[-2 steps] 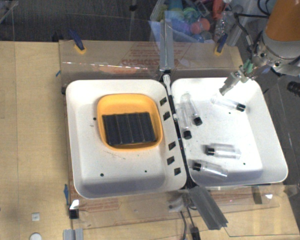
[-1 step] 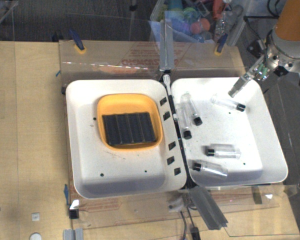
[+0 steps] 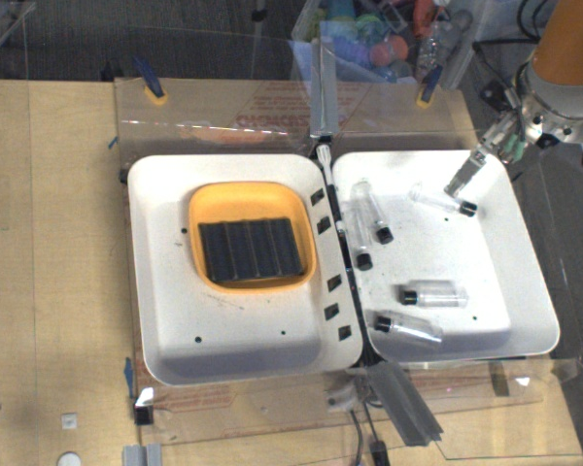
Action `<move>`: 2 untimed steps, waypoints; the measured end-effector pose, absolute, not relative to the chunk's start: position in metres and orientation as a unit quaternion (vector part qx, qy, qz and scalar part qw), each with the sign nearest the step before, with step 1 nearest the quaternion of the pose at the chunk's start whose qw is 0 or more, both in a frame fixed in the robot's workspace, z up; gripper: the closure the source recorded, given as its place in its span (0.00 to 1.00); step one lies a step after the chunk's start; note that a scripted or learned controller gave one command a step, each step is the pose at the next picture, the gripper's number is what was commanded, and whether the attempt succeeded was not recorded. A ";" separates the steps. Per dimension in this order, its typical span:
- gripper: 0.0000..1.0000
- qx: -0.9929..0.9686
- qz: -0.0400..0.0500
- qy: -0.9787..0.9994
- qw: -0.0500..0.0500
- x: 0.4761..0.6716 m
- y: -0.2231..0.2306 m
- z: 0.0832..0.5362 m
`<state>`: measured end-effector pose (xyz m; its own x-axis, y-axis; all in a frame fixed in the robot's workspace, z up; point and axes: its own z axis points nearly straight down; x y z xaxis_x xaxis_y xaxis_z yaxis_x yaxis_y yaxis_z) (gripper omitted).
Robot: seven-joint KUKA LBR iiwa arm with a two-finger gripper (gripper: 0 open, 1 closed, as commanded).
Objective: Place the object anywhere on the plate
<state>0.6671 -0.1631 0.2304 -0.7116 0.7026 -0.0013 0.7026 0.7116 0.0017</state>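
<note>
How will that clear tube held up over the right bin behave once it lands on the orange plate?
The clear tube looks like a smooth, round, rigid plastic cylinder with a dark cap, so it will probably roll. It seems light, so the hand may easily lose it. The plate has a raised rim and a ribbed dark insert, which should stop it.

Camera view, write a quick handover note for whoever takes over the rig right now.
Gripper: above the right bin's far right corner, with a clear tube hanging from it; fingers too blurred to judge.
Plate: orange, in the left bin, with a dark ridged insert in it.
Other tubes lie in the right bin.
Done: a tube looks lifted.
Left: carry it to the plate and set it down.
</note>
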 end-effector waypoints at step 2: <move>0.00 0.052 0.001 0.999 0.002 0.659 -0.222 0.273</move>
<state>0.6592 -0.2221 0.2733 -0.9946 0.1038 -0.0048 0.1038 0.9946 0.0016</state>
